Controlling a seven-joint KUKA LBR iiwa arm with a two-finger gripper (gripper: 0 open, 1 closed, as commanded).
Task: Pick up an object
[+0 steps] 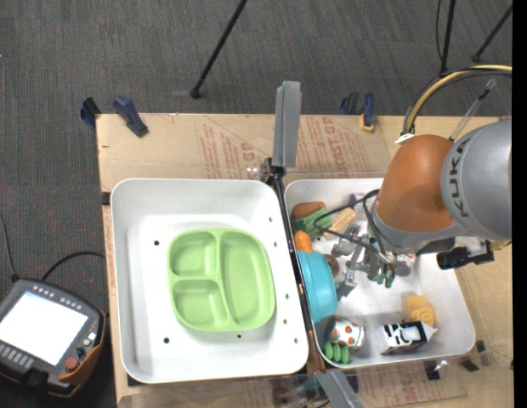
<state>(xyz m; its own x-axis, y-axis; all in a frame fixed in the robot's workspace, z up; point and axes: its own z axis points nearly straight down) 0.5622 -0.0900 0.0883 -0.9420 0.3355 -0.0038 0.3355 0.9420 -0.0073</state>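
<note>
Camera view | I'm seeing gripper (363,268) hovering in right bin (455,308) beside blue bowl (316,283) | grip state: can't tell

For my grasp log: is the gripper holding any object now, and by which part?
It cannot be told: the metal two-finger gripper is low in the right white bin, beside the blue bowl.

Dark grey carpet (119,41) under black tripod legs (223,36).

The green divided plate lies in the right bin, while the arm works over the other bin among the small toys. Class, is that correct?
Not quite. The camera view shows the green divided plate in the left bin; the arm works over the right bin among the small toys.
</note>
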